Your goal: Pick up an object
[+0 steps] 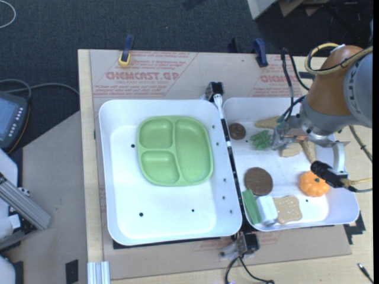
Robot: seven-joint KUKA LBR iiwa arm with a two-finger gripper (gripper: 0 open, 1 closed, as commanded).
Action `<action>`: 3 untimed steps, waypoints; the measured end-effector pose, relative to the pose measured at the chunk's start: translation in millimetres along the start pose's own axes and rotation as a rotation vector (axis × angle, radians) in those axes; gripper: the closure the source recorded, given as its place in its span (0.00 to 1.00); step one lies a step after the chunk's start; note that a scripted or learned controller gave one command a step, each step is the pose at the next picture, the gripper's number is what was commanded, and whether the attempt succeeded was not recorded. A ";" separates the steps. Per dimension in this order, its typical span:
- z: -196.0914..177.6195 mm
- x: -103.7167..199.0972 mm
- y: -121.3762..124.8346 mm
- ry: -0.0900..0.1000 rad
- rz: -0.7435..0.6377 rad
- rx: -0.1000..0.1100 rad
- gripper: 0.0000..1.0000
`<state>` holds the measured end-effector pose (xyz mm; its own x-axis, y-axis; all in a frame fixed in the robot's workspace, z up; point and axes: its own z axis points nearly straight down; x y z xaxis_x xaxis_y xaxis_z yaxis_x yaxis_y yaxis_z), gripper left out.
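The right bin [337, 215] holds several toy foods. Among them are a green leafy piece [260, 139], a small brown cookie [237, 131], a large brown disc [258, 180], an orange pumpkin [313, 183] and a slice of toast [287, 208]. Tan pieces lie at the bin's far side [267, 122] and under the arm [291, 151]. My gripper [283, 136] reaches down into the far part of this bin, just right of the green leafy piece and over the tan pieces. The wrist hides what lies directly under it.
A green divided plate [175, 150] lies in the left bin [166, 223]. A green and white item [258, 207] rests at the right bin's near left corner. The raised rim between the bins [228, 152] runs close to the cookie. Cables hang by the arm.
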<state>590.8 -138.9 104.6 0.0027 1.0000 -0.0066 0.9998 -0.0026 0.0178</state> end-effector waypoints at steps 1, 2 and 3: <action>-61.2 -7.3 -2.0 0.004 -0.001 0.011 1.00; -115.5 -8.1 0.7 0.004 -0.004 0.009 1.00; -108.1 50.0 -8.2 0.010 -0.008 0.021 1.00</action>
<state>580.9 -88.2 212.2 -0.0058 1.0000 0.0036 1.0000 0.0058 -0.0030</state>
